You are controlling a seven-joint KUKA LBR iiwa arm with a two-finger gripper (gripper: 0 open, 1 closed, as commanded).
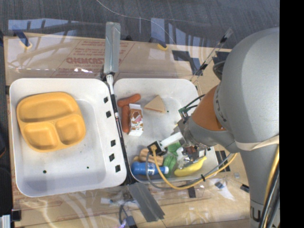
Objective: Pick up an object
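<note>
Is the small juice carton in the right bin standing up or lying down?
Lying down. The juice carton rests flat on the right bin's floor, printed face up, alongside the sausages.

Lower right of your frame: the gripper (186,152) sits low over a banana (191,166) and green toy (172,156) in the right bin (178,85).

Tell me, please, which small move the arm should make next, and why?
Probably a short descent straight down. The hand sits low over the pile in the right bin's near corner, beside the green toy and above the banana; no object shows between its fingers.
</note>
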